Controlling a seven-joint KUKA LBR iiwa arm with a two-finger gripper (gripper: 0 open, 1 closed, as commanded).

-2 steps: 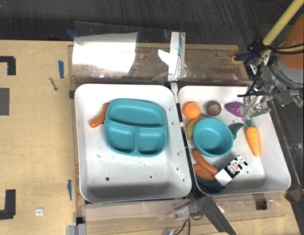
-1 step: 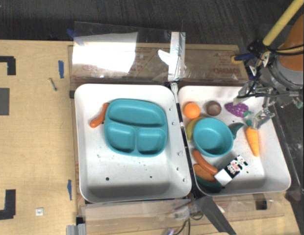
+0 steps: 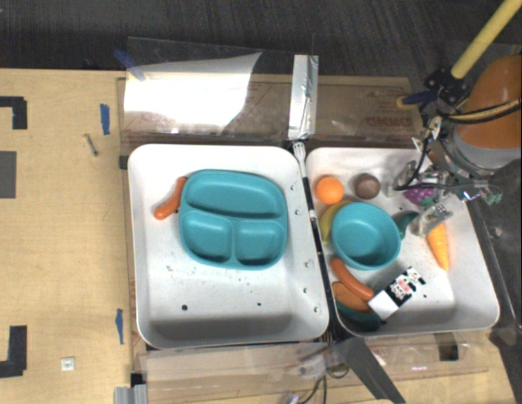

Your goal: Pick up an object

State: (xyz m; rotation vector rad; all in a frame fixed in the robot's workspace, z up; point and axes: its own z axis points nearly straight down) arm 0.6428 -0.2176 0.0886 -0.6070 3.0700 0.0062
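Camera view from above the surface (image 3: 50,225) has the two white bins side by side. From where I stand, the left bin (image 3: 151,301) carries a teal divided plate (image 3: 233,217), with an orange sausage-shaped toy (image 3: 168,202) poking out from under the plate's left edge. The right bin (image 3: 471,301) is crowded: an orange ball (image 3: 329,190) and a brown ball (image 3: 367,186) near the back wall, a teal bowl (image 3: 364,235) in the middle, an orange hot-dog toy (image 3: 352,286) in front of the bowl, a black-and-white box (image 3: 397,292) lying tilted just right of that, and a toy carrot (image 3: 439,244) pointing toward the near-right corner. The grey arm (image 3: 484,137) reaches in from the right, and its end effector (image 3: 429,194) sits low at the back right of that bin, just above the carrot and beside something small and purple (image 3: 421,194). Wires clutter the tip, so I cannot tell how the end effector stands or whether it grips anything.
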